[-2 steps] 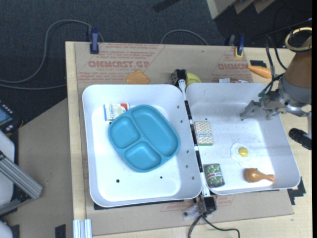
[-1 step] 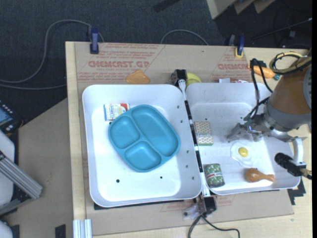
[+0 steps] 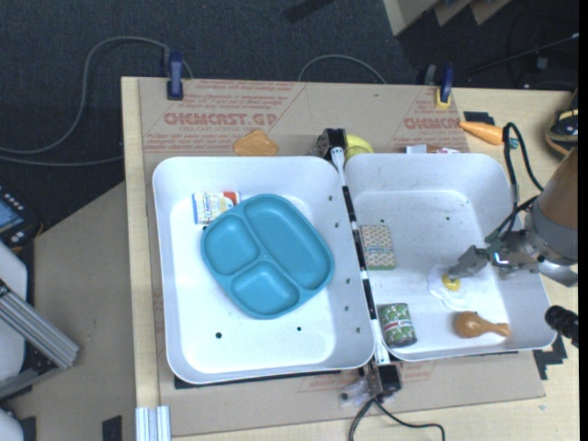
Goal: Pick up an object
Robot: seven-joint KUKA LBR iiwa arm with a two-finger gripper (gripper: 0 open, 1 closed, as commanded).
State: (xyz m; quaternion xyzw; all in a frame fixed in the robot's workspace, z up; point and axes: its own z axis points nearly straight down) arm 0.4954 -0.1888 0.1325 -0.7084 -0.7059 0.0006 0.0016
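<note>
Rightward, gripper (image 3: 464,266) above fried egg (image 3: 450,284); bin wall (image 3: 511,211) near.

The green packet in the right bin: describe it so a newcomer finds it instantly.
Start at the right bin and follow its left wall to the near corner. The green packet lies there, below a beige packet. It is the only dark green, speckled item in the bin.

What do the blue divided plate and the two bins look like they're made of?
The blue divided plate looks like moulded plastic: one even colour, soft sheen, rounded compartment walls. The left bin and right bin seem thin formed white plastic, smooth with rounded corners, though painted metal can't be excluded.
</note>
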